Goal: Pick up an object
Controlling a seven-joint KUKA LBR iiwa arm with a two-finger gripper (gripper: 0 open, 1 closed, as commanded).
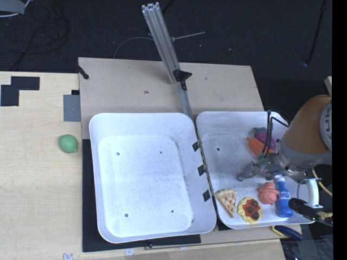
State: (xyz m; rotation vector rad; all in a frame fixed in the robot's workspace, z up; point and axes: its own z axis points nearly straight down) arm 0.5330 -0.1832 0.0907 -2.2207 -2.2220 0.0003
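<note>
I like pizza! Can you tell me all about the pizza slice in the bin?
The pizza slice is a small toy wedge, likely plastic, with a tan crust and a reddish, dotted top. It lies flat on the floor of the right bin, near the front left corner, point toward the front. A round red and yellow toy sits right beside it, perhaps touching.

Two bins are set side by side on the table [32, 161]: the left bin [142, 175] and the right bin [227, 134], with their inner rims touching. In the right bin, a pizza slice [227, 201] is placed at the near edge, with a round pizza [249, 209] just to its right. A bottle [283, 198] is stood further right, beside a lumpy toy [267, 193]. A ball [68, 143] is laid on the table, left of the left bin. An aluminium rail [164, 43] is seen behind the bins.
</note>
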